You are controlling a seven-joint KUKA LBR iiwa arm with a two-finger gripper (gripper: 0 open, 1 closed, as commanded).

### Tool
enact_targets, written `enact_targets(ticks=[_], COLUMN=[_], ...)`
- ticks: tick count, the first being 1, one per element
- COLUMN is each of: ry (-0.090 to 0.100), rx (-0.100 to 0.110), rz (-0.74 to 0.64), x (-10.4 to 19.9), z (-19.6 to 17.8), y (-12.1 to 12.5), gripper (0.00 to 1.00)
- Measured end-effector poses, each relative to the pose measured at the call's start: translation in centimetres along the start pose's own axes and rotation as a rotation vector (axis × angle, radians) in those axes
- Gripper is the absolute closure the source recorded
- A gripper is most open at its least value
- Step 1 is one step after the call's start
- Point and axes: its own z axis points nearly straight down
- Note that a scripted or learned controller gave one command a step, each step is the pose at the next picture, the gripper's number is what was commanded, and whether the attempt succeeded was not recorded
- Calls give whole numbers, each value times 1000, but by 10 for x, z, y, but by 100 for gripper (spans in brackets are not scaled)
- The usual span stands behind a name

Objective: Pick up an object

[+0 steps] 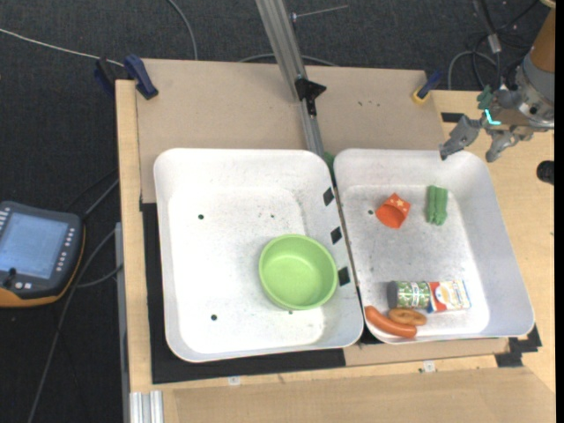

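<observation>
The arm comes in at the upper right, its orange band just under the frame's corner, wrist pointing down and toward the bins. Its gripper (477, 141) hangs above the far right corner of the right bin (502, 236), over the rim rather than over any object. The two grey fingers are splayed wide apart, with nothing between them and touching nothing I can see.

The bench (220, 104) is a pale wooden board, with a slanted metal post (286, 51) rising from its back edge between the bins. The left bin (185, 236) is a shallow white tray with rounded corners and a faintly speckled floor; a round lime-green plastic bowl (298, 272) sits upright near its front right corner.

In the right bin, a small carton (429, 295) with a dark, red and white label lies on its side near the front. Just in front of it a red-orange sausage-shaped piece (390, 322) lies against the front rim. Further back, well apart from those, a small orange cup-like piece (393, 211) lies tipped, and beside it to the right a stubby green block (436, 204), ribbed-looking, nearest the gripper.
</observation>
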Motion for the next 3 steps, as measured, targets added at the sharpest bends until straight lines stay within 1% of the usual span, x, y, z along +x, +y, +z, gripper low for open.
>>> enact_targets(ticks=[1,2,3], ry=[0,0,1], rx=[0,4,4], rz=[0,0,0], x=[0,-9,-6], z=[0,49,94], y=[0,0,-8], gripper=[0,0,0])
